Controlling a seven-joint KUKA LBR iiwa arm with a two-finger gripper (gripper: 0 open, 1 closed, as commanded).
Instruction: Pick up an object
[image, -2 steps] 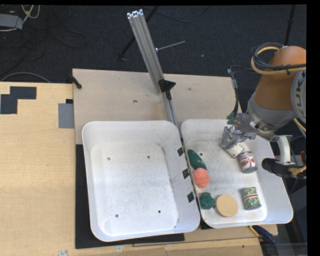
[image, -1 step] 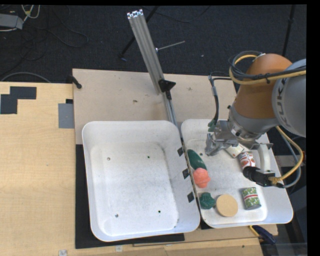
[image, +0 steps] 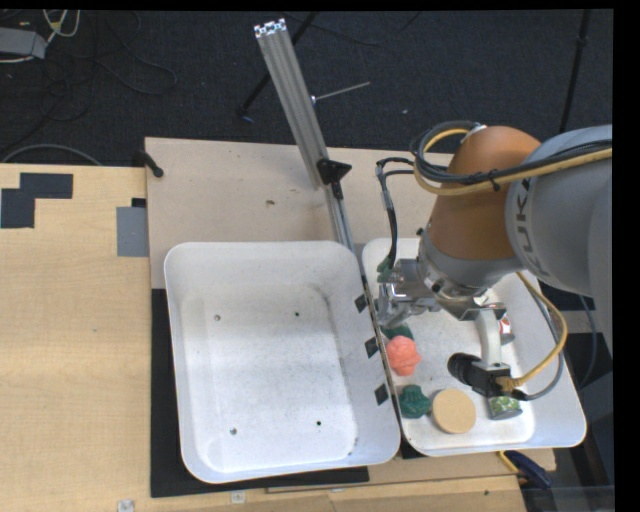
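- The arm (image: 500, 215) reached in from the right, with its gripper (image: 396, 303) low over the left side of the right bin (image: 555, 432), close to the wall shared with the left bin (image: 260, 350). Whether the gripper was wide or narrow could not be told, and nothing was seen held in it.
- The candidates lay in the right bin. A pink ball (image: 402, 355) sat just in front of the gripper, while a green lump (image: 414, 402) and a tan disc (image: 454, 411) lay side by side near the front rim.
- The ball looked the nearest target. A clean pick likely called for centring above it and coming straight down, since a round thing may roll away from an off-centre squeeze.
- The ball and the lump sat near the shared wall, leaving little room on that side.
- More open floor lay toward the right bin's far right corner, and the left bin's white floor offered the widest room.
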